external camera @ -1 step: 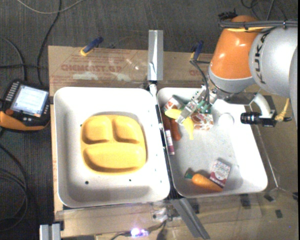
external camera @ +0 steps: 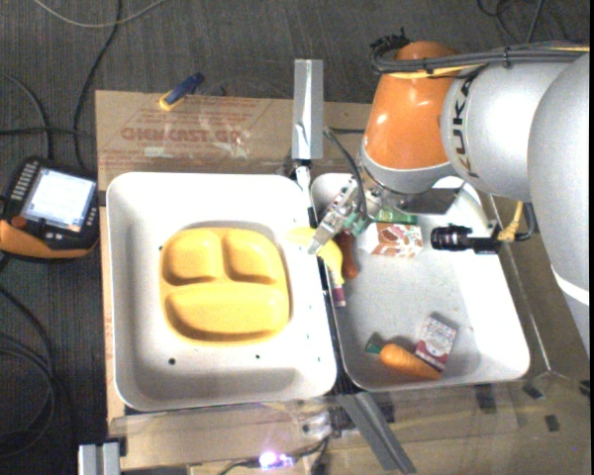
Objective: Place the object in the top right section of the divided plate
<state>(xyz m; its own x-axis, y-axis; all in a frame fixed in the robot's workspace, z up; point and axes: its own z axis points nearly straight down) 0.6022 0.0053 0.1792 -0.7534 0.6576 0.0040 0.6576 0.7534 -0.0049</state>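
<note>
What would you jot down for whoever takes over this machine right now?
Pincer: over the seam between the two bins, at a yellow banana-like object; grip cannot be judged.
Divided plate: yellow, in the left bin; nothing lies in any of its sections.
Right bin: carrot, small red-and-white packet, snack box.
Done: nothing placed yet.
Left: get the object into the plate's top right section and let go.
</note>
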